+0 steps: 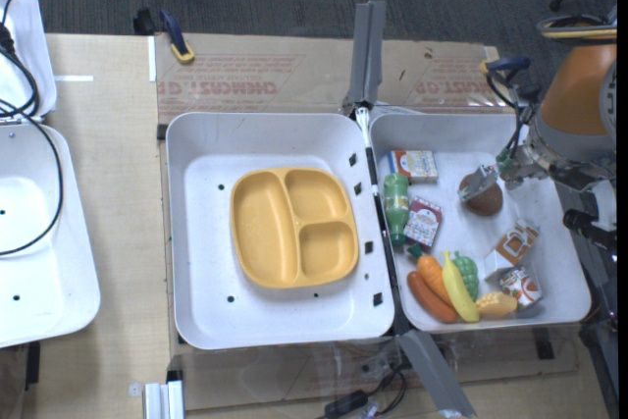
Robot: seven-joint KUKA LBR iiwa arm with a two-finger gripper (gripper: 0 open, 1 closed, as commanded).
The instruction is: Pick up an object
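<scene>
The brown round object (484, 199) lies in the right bin (579, 304), near that bin's far right corner, and the tool (483, 182) sits right on its upper edge; whether the tool is wide, narrow or gripping cannot be told from this slanted view. The arm (574, 103), grey with its orange band, comes in over the bin's right wall.

Nearest to the tool, toward the bin's far left corner, a small printed box (417, 164) lies flat. Just below it a green bottle (394, 205) runs along the left wall, with a red-and-white packet (424, 222) touching its right side. By the right wall a brown-and-white carton (516, 243) lies tilted, and a second small carton (521, 286) sits near the near right corner. Along the near edge an orange carrot (430, 288), a yellow banana (457, 287) and a green leafy piece (466, 270) are heaped together, touching.

The left bin (196, 250) holds a yellow divided plate (292, 227) with three compartments, at about its middle. Both bins rest on the bench (98, 74), whose surface is brown cardboard
</scene>
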